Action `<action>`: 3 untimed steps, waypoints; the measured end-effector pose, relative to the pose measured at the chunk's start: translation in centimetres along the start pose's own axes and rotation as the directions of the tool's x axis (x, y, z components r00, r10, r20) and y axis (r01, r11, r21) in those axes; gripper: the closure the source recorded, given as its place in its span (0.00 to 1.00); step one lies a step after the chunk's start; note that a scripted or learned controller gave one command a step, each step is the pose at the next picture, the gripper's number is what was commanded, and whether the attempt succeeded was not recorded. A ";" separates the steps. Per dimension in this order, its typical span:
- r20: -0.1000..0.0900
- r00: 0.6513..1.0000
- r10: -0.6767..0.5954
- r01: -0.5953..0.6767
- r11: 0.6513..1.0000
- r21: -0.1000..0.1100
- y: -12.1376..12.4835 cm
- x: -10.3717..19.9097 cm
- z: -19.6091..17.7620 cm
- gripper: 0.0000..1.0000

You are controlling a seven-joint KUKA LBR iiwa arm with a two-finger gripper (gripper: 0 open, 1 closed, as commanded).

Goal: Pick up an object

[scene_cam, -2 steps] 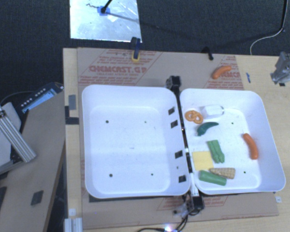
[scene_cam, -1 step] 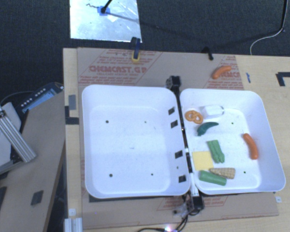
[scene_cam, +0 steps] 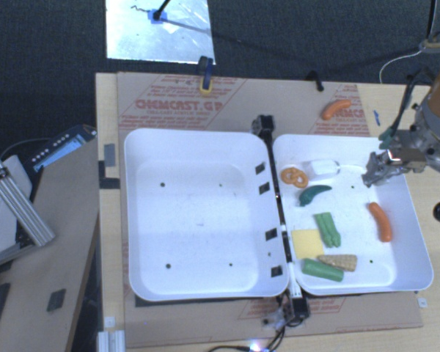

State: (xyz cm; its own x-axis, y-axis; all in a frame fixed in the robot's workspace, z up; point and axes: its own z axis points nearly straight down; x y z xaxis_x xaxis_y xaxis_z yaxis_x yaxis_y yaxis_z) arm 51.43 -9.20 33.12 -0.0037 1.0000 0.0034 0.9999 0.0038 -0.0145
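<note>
Now we count two bins [scene_cam: 198, 141] | right: two sausages [scene_cam: 380, 221], one pretzel [scene_cam: 294, 175] | pincer [scene_cam: 374, 171]: grip unreadable, cannot tell.

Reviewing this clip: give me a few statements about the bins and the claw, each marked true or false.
1. All the toy food inside the bins lies in the right bin. True.
2. The claw grips the pretzel. False: nothing shows between its fingers; the pretzel lies apart, near the divider.
3. An orange sausage lies on the board outside the bins. True.
4. The yellow square sits in the left bin. False: it is in the right bin.
</note>
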 end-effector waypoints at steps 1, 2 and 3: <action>0.004 1.000 -0.005 0.005 1.000 -0.027 -0.1 3.9 -9.6 1.00; 0.003 1.000 -0.002 0.002 1.000 -0.031 -3.1 5.7 -21.0 1.00; 0.003 1.000 0.002 -0.002 1.000 -0.002 -2.9 6.2 -5.3 1.00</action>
State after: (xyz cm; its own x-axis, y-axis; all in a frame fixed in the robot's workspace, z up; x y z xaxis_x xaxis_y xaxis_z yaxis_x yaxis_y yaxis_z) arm 48.57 -3.06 38.50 -0.0014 1.0000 0.0004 0.9999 0.0014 -0.0128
